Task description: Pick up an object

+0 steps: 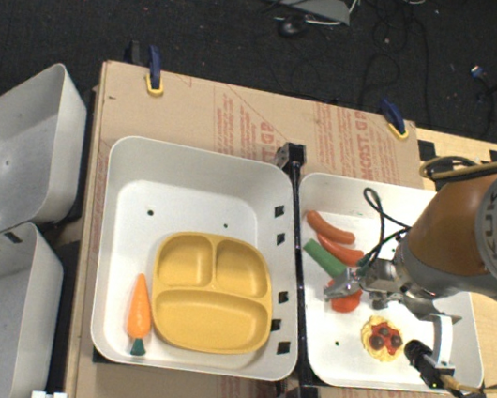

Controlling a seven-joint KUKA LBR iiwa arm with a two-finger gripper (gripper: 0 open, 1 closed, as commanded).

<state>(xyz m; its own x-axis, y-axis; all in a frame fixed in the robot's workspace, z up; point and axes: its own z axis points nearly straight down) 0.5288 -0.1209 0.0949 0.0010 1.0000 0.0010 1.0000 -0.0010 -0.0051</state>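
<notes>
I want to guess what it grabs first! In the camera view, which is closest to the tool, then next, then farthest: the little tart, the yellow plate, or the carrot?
1. Little tart: in the right bin, just below and right of the tool.
2. Yellow plate: in the left bin, across the divider.
3. Carrot: left of the plate, by the left bin's far wall.

Red/green toy veg (343, 297) in right bin (360, 375) (beside sausages (331, 227)), w/ end effector (353, 284) on it.
</notes>
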